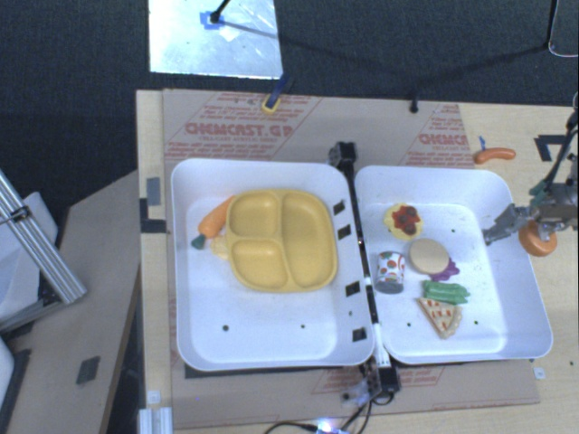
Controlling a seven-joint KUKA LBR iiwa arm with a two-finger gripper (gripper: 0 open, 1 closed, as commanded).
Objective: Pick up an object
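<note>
Camera view: a glossy yellow divided tray is seen in the left bin, with a smooth orange carrot touching its left edge. In the right bin are grouped a round pizza-like disc, a printed cup, a tan bun, green beans and a triangular pizza slice. The gripper is held low over the bin's right wall, reaching leftward; its jaw state cannot be told.

The right bin has open floor along its right and far parts; toy food clusters near its left wall. A yellow tray covers the left bin's middle.
</note>
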